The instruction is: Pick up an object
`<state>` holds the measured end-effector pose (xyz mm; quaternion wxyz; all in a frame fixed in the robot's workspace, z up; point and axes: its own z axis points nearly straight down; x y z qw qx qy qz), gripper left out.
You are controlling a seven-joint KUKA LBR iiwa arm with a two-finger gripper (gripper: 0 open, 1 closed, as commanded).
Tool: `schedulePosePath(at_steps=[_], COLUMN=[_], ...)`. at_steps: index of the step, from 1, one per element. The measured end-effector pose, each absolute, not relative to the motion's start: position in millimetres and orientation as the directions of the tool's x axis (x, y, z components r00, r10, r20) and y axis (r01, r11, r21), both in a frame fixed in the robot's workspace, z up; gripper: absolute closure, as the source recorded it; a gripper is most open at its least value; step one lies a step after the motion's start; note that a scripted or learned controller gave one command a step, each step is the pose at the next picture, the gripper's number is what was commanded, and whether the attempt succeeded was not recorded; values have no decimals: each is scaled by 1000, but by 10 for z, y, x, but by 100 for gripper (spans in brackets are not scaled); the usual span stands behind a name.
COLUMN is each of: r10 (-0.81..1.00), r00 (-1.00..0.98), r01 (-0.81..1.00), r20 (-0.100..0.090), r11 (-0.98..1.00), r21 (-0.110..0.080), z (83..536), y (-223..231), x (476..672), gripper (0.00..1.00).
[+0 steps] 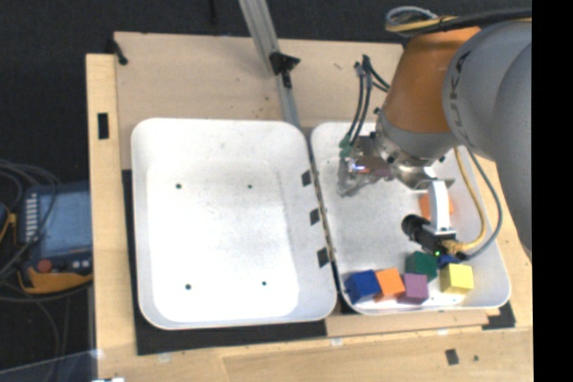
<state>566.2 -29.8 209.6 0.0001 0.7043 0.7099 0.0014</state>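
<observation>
Small blocks lie along the near edge of the right bin (376,233): a blue block (363,284), an orange block (390,282), a purple block (416,286), a green block (422,264) and a yellow block (457,277). My gripper (356,176) hangs over the far left part of this bin, well back from the blocks, under the orange band of the arm (428,94). Nothing shows between its fingers. A sliver of another orange thing (448,206) peeks out beside the wrist.
The left bin (224,219) sits beside the right one, with black clips along the shared rim. A slanted metal rail (260,13) crosses the bench behind the bins. Cables loop around the wrist. A control pendant (54,237) lies off the bench at left.
</observation>
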Motion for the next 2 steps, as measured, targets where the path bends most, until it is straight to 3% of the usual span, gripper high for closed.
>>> schedulePosePath(at_steps=[2], r10=[1000], r00=[-8], r01=[1000], r20=[2], r11=[8], r21=[2], z=[2167], y=[799], x=[6013], gripper=[100])
